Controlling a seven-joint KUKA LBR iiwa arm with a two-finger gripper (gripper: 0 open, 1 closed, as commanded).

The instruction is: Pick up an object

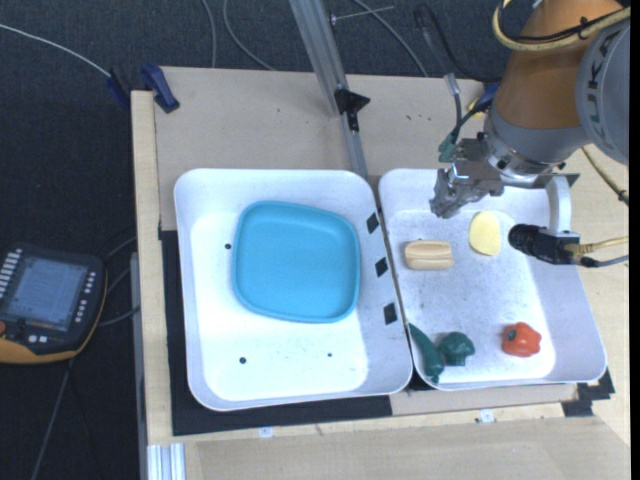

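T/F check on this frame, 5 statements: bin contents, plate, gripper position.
1. The blue plate lies in the left bin. True.
2. The red toy pepper sits on the blue plate. False: it lies in the right bin, near that bin's front right corner.
3. The gripper hangs over the back of the right bin. True.
4. The yellow piece is clamped in the gripper. False: it lies on the bin floor to the gripper's right, apart from it.
5. The green toy lies at the back of the left bin. False: it is at the right bin's front left, below the tan bread roll.
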